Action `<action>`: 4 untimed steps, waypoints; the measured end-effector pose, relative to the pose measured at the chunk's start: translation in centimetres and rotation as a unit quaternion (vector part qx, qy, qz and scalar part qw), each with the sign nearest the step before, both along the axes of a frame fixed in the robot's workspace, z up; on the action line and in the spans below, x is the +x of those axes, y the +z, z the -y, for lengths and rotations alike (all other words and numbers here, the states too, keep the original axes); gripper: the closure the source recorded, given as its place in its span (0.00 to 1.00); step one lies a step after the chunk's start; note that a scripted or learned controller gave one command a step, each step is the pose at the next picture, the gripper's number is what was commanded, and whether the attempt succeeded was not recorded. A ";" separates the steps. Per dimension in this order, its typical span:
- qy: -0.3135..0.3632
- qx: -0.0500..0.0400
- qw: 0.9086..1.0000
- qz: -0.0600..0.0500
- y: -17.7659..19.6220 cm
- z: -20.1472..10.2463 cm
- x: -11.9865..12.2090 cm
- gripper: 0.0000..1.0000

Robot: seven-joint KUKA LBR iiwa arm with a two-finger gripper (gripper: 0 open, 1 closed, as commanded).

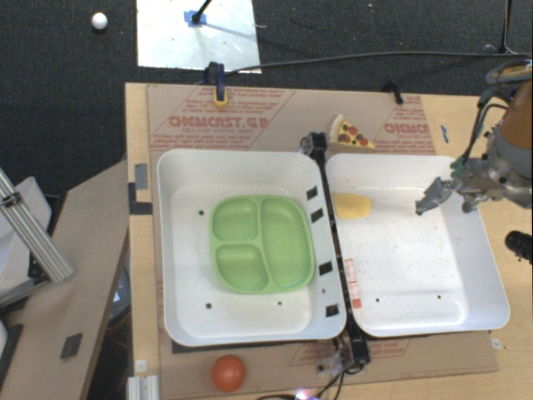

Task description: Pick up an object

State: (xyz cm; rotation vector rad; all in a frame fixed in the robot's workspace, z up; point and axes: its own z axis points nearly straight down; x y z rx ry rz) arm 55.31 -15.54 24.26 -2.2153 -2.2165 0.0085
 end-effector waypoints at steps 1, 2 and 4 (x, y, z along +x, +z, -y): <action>0.001 -0.001 1.000 0.006 0.6 0.0 0.2 0.00; 0.001 -0.001 1.000 0.004 -3.8 -0.7 0.3 0.00; 0.000 0.000 1.000 0.003 -16.0 -0.3 -1.0 0.00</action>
